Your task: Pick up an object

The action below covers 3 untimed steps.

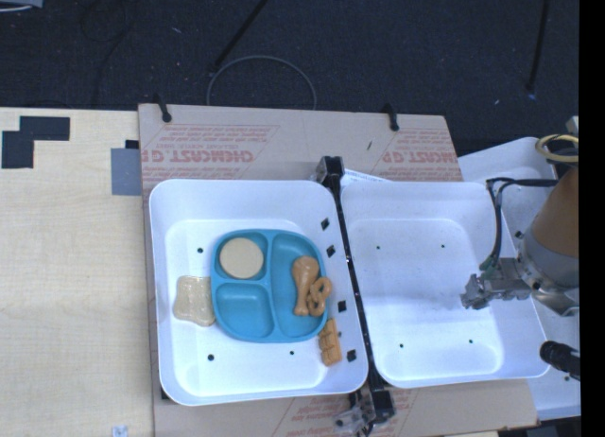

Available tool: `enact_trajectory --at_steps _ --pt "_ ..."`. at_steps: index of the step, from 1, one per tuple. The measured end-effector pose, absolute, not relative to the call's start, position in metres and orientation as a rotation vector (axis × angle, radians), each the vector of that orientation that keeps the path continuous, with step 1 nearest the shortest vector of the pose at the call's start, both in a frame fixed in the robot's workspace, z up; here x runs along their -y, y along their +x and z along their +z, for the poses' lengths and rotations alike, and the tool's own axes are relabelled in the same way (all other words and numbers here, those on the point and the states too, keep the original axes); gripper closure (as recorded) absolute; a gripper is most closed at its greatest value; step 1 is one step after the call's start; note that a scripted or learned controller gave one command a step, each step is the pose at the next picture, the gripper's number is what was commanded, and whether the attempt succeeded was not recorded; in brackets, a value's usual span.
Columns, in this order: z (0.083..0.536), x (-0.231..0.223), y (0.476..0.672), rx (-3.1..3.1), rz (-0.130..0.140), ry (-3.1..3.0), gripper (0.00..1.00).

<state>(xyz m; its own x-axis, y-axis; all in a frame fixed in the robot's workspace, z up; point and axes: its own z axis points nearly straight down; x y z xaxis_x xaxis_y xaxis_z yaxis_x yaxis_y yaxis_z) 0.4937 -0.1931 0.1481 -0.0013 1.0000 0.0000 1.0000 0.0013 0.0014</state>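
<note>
The clamp hardware at the bottom edge is being cut off by the frame and is hard to identify. Directly above it, the left bin is holding a blue divided tray, used here as the landmark. A round tan disc is lying in the tray's upper-left compartment. A brown pretzel-like piece is lying in its right compartment. A pale bread-like piece is touching the tray's left edge. A small brown piece is lying just beyond the tray's lower-right corner. Well to the right of the tray, the gripper is hovering over the right bin, nothing visible between its fingers; their spread is too small and blurred to judge. The arm is partly cut off.
</note>
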Motion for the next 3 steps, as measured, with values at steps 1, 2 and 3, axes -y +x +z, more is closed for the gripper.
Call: enact_trajectory --at_steps 1,2,3 --pt "0.194 0.193 0.503 -2.222 0.002 2.218 1.0" --pt "0.243 0.194 0.504 -2.221 0.002 2.218 1.0" --pt "0.233 0.137 0.514 -2.229 0.0 2.219 1.0"
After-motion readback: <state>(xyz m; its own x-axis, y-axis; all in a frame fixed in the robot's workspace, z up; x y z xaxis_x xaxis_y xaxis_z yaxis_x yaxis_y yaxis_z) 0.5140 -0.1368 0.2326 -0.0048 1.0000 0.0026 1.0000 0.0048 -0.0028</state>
